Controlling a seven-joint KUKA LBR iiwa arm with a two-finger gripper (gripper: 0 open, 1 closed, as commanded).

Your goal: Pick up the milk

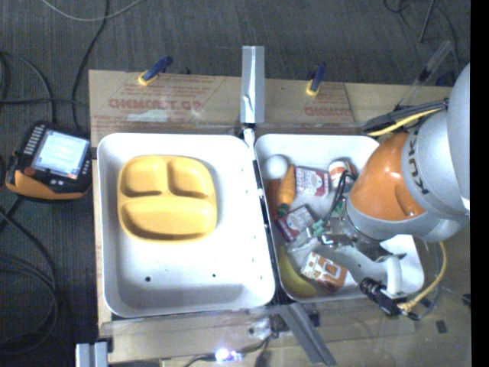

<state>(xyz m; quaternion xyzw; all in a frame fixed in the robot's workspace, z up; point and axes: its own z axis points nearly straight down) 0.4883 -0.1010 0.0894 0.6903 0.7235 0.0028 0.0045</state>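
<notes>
Camera view: milk (311, 179) is a small white carton with a red-printed face, lying flat at the back of the right bin (416, 270) beside an orange bottle (286, 187). End effector (330, 239) hangs over the clutter; finger state unreadable.

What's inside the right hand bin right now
A jumble of groceries in the right bin: a white egg-like ball, an orange bottle, a red-and-white carton and small packets. The arm covers that bin's right half.
</notes>
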